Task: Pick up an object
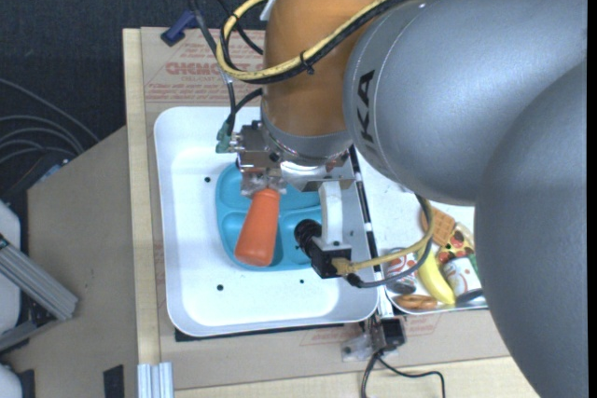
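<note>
Nearest the camera, the grey arm [485,107] sweeps in from the right and covers most of the right bin [446,305], of which a strip of rim shows below it. Past the arm's lower edge lie a yellow banana [435,280] and some small printed packages [454,247], right of the gripper. The orange band [312,51] sits above the wrist, with a yellow cable [280,5] looped across it; the wrist points steeply down into the left bin [191,228]. Below the wrist flange, the gripper [264,186] hangs over a light blue dish [229,219] lying on the bin floor. An orange cylindrical object [258,226] lies slantwise on that dish, its upper end touching or tucked just beneath the gripper and its lower end reaching toward the dish's near edge. Whether the gripper is closed on it or merely above it cannot be told. Right of the orange object, a black fitting [312,247] on a white bracket hangs from the wrist. Farthest, a cardboard sheet [177,61] with red print underlies the bin, with dark floor [84,14] beyond.
</note>
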